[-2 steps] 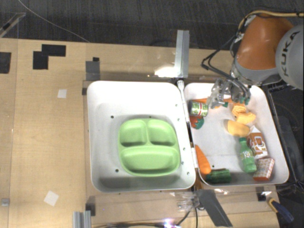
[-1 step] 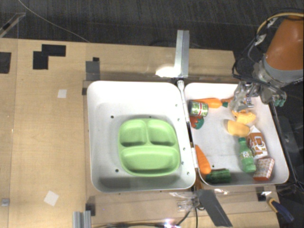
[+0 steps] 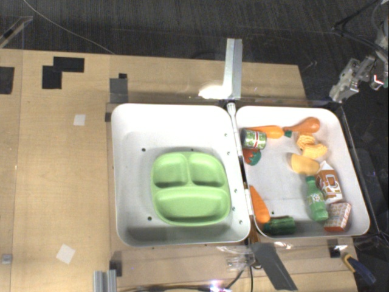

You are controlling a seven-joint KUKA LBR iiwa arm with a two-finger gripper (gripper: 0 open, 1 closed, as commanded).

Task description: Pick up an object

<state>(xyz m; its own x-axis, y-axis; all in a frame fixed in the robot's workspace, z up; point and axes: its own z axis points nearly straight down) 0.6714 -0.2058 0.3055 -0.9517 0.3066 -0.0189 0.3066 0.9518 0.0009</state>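
two white bins (image 3: 121, 163), one green tray (image 3: 191, 187)

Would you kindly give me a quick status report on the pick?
Gripper up beyond right white bin's far corner, nothing held. Toy food lies untouched there, orange carrot nearest divider. Green divided plate sits in left white bin.

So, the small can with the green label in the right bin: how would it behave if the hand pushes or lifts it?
The can lies on its side, so a push would probably make it roll. It looks rigid with a smooth round wall, so fingers might slip unless they close across its width. It lies beside an orange carrot and the bin's left wall, which may limit rolling.
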